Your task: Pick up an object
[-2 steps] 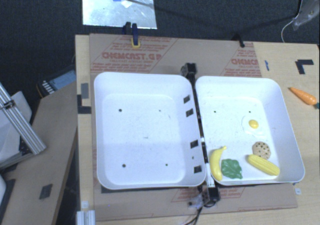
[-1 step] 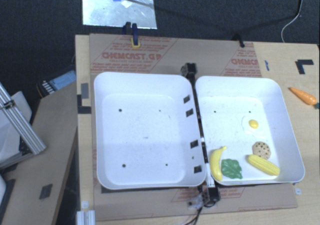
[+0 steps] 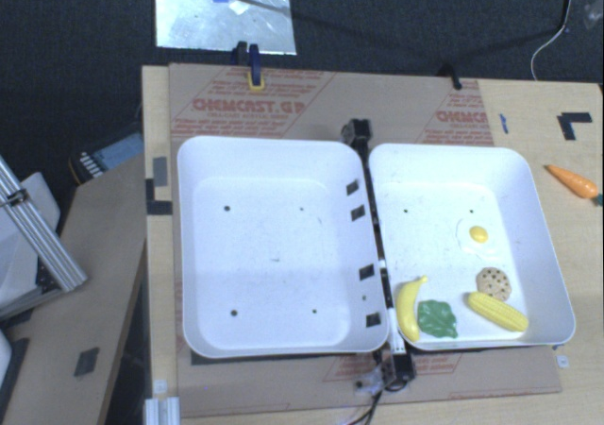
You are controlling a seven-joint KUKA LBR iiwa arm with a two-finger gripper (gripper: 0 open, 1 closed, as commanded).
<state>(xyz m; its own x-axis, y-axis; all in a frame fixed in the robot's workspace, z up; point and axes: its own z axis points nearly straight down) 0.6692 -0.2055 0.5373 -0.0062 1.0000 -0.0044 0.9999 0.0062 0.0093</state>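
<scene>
On the tabletop (image 3: 528, 111), the cookie (image 3: 493, 281) lay between corn (image 3: 497, 312) and egg (image 3: 478, 235), favouring a vertical approach; the hand's state could not be told.

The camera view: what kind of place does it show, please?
Probably a robot test bench in a lab. Two shallow white plastic bins sit clamped on a brown board, the right one holding toy food such as a yellow plastic banana and a yellow corn cob.
</scene>
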